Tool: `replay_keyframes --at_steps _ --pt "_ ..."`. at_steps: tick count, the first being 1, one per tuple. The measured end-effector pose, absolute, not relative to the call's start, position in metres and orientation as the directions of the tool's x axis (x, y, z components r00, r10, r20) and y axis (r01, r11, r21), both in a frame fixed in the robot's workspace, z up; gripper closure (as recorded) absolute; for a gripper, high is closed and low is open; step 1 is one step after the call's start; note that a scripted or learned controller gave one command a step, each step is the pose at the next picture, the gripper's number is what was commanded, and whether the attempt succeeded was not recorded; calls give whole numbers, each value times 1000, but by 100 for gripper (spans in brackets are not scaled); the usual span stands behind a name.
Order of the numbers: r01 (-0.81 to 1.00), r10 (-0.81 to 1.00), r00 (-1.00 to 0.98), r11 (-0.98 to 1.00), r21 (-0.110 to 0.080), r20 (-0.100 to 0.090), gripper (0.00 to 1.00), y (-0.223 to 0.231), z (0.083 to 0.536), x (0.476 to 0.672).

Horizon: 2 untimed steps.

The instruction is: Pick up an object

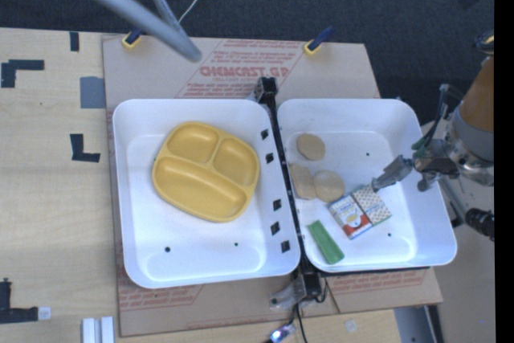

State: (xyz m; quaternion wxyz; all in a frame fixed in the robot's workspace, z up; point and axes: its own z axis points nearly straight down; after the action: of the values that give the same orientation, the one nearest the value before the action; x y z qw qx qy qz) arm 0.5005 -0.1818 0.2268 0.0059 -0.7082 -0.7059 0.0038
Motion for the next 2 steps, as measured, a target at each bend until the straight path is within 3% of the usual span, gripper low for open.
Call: replay_keyframes --at_steps 1,2 --pt "1000 1000 -1 1 -2 0 0 -181 233 503" --pt "1000 1000 -1 1 -6 2 0 -173 178 496"
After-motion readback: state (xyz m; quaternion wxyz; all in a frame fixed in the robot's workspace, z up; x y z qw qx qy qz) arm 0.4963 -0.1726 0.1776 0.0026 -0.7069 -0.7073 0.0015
